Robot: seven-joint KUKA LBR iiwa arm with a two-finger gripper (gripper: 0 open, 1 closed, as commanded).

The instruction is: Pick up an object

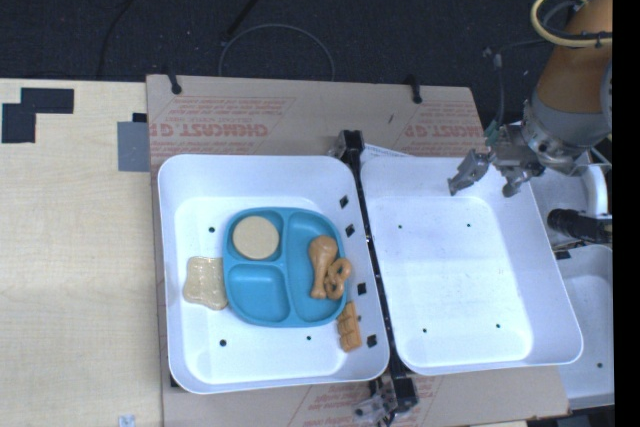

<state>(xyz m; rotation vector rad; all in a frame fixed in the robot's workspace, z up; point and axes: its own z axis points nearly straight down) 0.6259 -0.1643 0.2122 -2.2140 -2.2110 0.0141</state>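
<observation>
The gripper point(490, 174) hangs over the right bin point(470, 335) at about its one o'clock corner, fingers spread apart with nothing between them. The objects all sit in the left bin point(190, 355). A blue divided tray point(262, 295) holds a round tan disc point(255, 237) at its eleven o'clock compartment and a brown pretzel-like piece point(329, 267) at three o'clock (two shapes, seemingly overlapping). A pale bread-like slab point(205, 282) touches the tray's nine o'clock edge; a small orange-brown piece point(349, 327) lies at five o'clock.
</observation>
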